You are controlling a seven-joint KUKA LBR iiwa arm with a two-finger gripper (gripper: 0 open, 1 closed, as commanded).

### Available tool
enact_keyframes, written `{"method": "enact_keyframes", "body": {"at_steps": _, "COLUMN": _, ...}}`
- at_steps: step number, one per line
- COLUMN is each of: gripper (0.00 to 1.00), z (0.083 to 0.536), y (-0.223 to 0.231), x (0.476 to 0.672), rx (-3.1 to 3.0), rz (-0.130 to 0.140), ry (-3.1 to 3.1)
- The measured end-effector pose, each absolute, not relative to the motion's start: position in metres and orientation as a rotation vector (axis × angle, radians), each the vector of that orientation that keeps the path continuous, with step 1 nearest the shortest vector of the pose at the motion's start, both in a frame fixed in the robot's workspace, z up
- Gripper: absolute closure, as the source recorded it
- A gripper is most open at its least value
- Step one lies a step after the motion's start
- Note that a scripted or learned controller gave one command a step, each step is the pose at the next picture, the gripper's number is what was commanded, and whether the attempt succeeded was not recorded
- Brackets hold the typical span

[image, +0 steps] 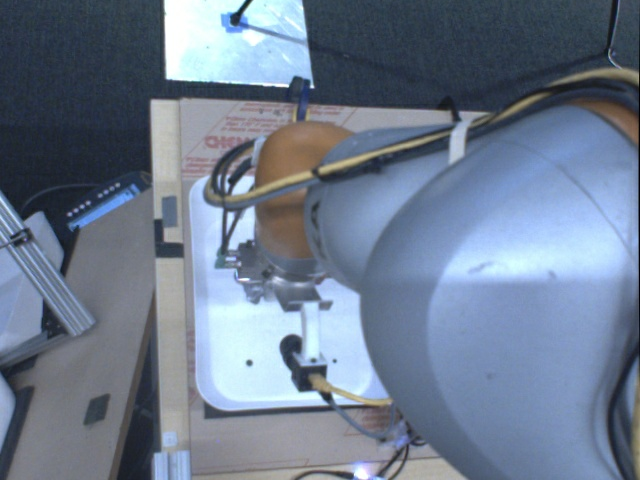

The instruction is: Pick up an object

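The claw [280, 286] hangs low over the white bin [222, 373], above the middle of its floor. It points straight down, with the orange band [290, 183] and the bulk of the grey arm [480, 268] stacked on top of it. Seen from above, I cannot tell whether the claw is spread or pressed together. The object to be picked is hidden too. If it lies in the bin, it is under the wrist or under the arm on the bin's right half.

The main risk, as I judge it, is a blind close. The claw may be slightly off the object and would then pinch air or nudge the object aside. If it goes too low it would scrape or press the bin floor. That could drag the bin across the cardboard sheet [240, 128] beneath it, since nothing visible pins the bin down.

A dark cable loop [222, 183] sags beside the band toward the bin's left wall. A twist of the wrist could catch it there.

The bench [100, 298] left of the bin seems out of harm's way.
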State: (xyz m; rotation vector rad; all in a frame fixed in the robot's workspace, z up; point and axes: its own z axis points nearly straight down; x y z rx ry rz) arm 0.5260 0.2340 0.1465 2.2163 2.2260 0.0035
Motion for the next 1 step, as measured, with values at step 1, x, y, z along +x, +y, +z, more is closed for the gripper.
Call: {"method": "enact_keyframes", "body": {"at_steps": 1, "gripper": 1.0, "z": 0.2885, "y": 0.2356, "x": 0.4936, "rx": 2.212, "rz": 0.022, "ry": 2.227}}
